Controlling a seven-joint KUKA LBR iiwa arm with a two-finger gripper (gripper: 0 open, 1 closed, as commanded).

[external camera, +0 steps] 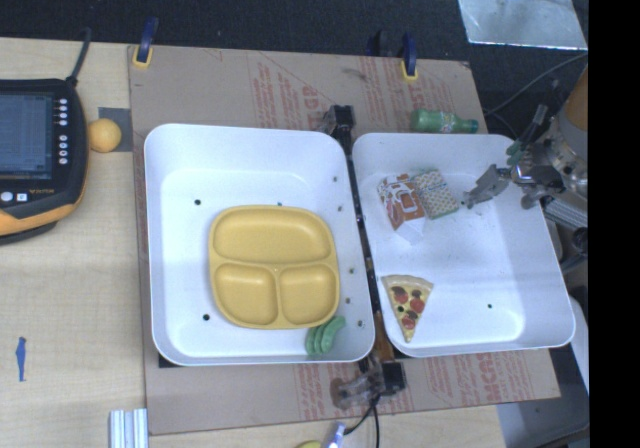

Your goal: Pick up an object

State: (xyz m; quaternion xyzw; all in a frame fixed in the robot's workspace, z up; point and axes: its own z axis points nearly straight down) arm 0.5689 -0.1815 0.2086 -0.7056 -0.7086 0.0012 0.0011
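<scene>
In the right bin (520,276) lie a small printed packet (412,198) at the upper left and a toy pizza slice (407,304) at the lower left. The left bin (180,176) holds a yellow divided plate (273,266) and a small green object (325,336) at its lower right corner. My gripper (485,188) reaches in over the right bin's upper right part. It sits just right of the packet, and nothing shows in its grasp.
A green bottle (445,122) lies on the cardboard behind the right bin. An orange ball (103,134) and a teach pendant (35,161) sit on the bench at the left. Clamps (408,54) hold the cardboard's far edge.
</scene>
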